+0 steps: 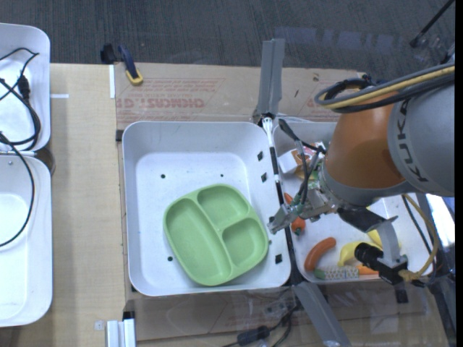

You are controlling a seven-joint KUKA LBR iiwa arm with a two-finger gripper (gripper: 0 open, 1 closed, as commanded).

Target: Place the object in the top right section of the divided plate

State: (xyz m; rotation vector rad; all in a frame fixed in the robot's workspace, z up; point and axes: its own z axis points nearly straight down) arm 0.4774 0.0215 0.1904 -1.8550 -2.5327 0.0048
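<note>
The arm (pixel 427 132) is a thick, rounded grey shell with a broad glossy orange band (pixel 365 147) wrapped round it, and dark capital letters run along the grey casing beside that band. Black and yellow cables (pixel 376 91) loop over the top of the orange part. Below the band a grey collar narrows to the end effector (pixel 289 215), a small cluster of metal parts and thin wires.

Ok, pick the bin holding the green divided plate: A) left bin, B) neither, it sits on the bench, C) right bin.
A: the green divided plate lies flat on the floor of the left bin, while the right bin holds small toy foods.
</note>
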